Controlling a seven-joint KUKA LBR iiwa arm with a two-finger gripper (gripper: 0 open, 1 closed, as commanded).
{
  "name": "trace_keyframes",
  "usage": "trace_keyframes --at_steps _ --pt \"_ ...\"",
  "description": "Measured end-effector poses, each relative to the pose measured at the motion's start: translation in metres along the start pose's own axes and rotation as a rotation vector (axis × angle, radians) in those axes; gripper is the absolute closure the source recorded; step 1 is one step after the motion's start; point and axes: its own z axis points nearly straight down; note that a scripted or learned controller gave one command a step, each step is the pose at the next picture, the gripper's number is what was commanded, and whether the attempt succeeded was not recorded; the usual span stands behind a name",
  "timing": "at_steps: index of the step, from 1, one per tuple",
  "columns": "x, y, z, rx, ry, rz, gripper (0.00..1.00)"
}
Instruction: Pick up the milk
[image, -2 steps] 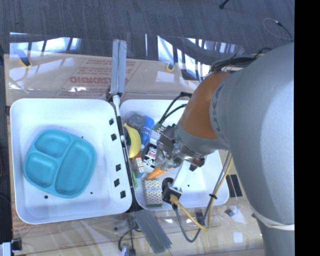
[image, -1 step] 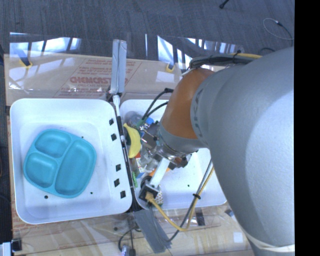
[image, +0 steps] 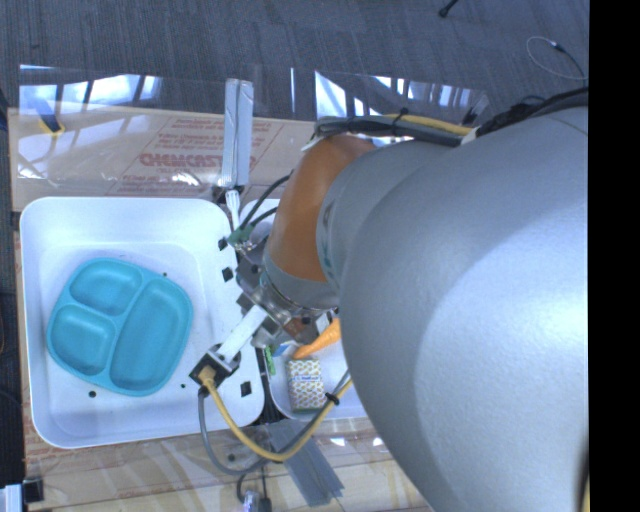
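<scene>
Milk seems to be showing as the small pale patterned carton (image: 305, 382) lying at the near edge of the right white bin (image: 262, 405), just beside an orange carrot-like piece (image: 318, 343). The grey arm's gripper (image: 266, 320) is hanging over it; I cannot tell its state. I am judging the carton light, thin-walled and easily crushed, so gentle squeezing across its flat sides is looking wisest.
</scene>
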Motion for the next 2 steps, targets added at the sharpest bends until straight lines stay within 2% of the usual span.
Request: trace_keyframes --at_steps 1,2 --pt "-0.006 0.008 -0.001 0.001 -0.001 0.068 1.00" --pt "-0.059 0.076 0.018 0.004 -0.002 0.174 1.00"
